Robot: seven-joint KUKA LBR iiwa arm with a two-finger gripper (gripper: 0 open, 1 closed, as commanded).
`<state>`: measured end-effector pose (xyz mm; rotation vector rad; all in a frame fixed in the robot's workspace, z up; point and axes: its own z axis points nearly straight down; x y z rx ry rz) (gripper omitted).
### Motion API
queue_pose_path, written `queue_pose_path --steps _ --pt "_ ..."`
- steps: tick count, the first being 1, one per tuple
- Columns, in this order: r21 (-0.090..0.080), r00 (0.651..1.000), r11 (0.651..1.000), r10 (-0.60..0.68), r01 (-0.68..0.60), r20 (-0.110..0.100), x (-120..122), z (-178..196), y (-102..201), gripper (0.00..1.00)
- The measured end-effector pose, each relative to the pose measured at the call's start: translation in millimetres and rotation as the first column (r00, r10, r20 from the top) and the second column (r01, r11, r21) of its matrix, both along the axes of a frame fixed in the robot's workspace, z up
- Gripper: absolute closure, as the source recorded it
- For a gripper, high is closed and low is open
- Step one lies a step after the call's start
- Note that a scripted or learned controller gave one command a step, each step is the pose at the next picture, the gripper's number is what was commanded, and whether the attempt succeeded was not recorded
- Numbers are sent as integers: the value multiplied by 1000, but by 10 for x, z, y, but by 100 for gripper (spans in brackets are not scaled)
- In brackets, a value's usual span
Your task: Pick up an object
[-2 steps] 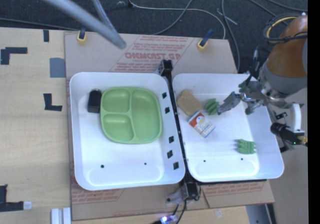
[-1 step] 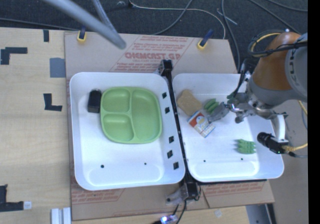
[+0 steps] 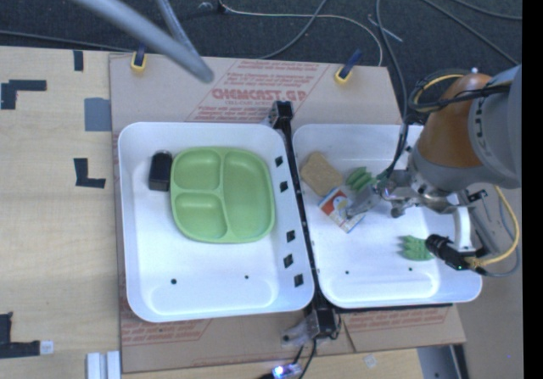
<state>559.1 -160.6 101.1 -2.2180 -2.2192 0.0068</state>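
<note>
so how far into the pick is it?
Done: the arm has reached into the right bin. In hand: nothing visibly; the gripper sits low beside the red-and-white packet, near the tan block. Left: grasp and lift. The green piece lies apart.

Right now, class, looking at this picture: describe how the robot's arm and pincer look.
The arm is a thick, rounded grey body with an orange band above the wrist. Its pincer is small, made of grey metal. Yellow and black cables loop beside the wrist.
</note>
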Motion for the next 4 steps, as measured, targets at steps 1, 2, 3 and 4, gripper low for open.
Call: queue_pose_path --steps 1,2,3,4 --pt "1 1000 1000 1 -1 7 18 -127 -4 0" --pt "4 1000 1000 2 -2 17 57 21 17 100" --pt "0 1000 1000 0 0 7 -39 518 18 100" --pt "-1 1000 1000 0 0 10 41 982 -25 100"
